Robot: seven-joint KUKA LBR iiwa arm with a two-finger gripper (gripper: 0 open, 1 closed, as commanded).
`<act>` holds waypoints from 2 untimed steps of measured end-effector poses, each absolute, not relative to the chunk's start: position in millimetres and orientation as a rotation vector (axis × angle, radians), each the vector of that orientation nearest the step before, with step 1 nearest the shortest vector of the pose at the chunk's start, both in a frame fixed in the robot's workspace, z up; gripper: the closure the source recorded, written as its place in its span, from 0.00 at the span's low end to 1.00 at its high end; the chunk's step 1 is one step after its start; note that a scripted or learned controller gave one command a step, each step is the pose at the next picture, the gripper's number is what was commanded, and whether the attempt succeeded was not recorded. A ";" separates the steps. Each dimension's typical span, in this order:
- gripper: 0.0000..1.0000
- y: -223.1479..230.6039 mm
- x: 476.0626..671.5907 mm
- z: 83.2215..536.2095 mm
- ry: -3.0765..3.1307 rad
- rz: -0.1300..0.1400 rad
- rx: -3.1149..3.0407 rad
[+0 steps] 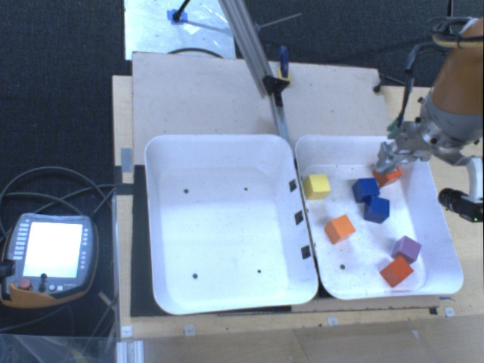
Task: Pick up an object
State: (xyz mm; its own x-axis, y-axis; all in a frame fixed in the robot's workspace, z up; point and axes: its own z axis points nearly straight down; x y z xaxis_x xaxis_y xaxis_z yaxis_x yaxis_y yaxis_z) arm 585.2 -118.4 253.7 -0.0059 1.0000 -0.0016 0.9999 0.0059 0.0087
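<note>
Bins sit side by side on the bench, the left bin (219,225) bare white with a few dark dots on its floor, the right bin (446,248) holding all the blocks. The arm (457,82) comes in from the right, its orange band above the grey wrist, and the gripper (389,165) is low over the far part of the right bin. An orange-red block (389,176) lies right at the fingertips, partly hidden by them; whether it sits between the fingers or just under them cannot be told, and how wide the pincer stands cannot be told either. Just beside that block, toward the bin's middle, two blue blocks (366,190) (376,209) touch each other. A yellow block (317,186) lies near the wall shared with the left bin, and an orange block (339,228) lies nearer the front, apart from the yellow one. At the front right corner a purple block (406,247) rests just beside a red block (396,271). A pendant (49,259) with a lit screen lies on the floor left of the bench, well apart from the bins. A metal pole (249,40) slants across the board behind the bins.
</note>
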 end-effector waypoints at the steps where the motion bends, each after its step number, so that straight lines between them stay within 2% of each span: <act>1: 1.00 -118.7 586.7 294.9 2.223 0.007 2.211; 2: 1.00 -71.8 587.8 292.5 2.231 0.003 2.211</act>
State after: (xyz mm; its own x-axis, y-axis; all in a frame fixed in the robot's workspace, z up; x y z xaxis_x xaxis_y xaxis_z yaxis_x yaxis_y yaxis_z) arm 587.8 -71.8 292.5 -0.0092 1.0000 0.0010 1.0000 0.0092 0.0020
